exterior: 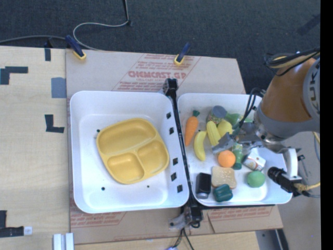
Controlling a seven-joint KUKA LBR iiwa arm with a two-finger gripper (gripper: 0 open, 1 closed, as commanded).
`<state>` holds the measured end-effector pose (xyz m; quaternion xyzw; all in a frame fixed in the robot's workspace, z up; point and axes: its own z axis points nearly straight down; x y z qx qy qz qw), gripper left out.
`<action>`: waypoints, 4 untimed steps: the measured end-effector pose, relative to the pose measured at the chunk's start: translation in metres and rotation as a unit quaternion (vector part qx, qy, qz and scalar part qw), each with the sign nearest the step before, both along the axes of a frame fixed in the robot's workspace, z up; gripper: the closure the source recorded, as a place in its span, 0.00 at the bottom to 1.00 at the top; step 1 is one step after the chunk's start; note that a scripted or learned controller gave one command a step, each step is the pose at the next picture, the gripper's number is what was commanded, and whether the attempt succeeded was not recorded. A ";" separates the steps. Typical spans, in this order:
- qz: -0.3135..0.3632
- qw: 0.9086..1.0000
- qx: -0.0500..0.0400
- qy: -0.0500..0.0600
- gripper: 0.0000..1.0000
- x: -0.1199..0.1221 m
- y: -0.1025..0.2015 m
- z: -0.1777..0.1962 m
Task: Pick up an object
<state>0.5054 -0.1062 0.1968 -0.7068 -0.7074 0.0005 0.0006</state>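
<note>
The right bin holds several toy foods: a carrot, a banana, a yellow piece, an orange, a green ball, a tan bread slice, a black block and a teal piece. My gripper hangs low in the middle of this bin, just above the orange and beside the yellow pieces. The wrist hides the items right under it. A white and red item lies just right of the orange.
The left bin carries a yellow divided plate. A black divider runs between the bins. The grey and orange arm covers the right bin's far right side. Cardboard lies under both bins.
</note>
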 end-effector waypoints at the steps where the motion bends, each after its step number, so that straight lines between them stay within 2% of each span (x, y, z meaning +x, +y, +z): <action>1: 0.000 1.000 0.000 -0.003 0.00 0.025 -0.012 -0.110; 2: 0.000 1.000 -0.001 -0.004 0.00 -0.001 -0.013 -0.110; 3: 0.001 1.000 -0.001 -0.004 0.00 0.082 0.001 -0.111; 4: 0.001 1.000 0.000 -0.003 1.00 0.082 0.002 -0.100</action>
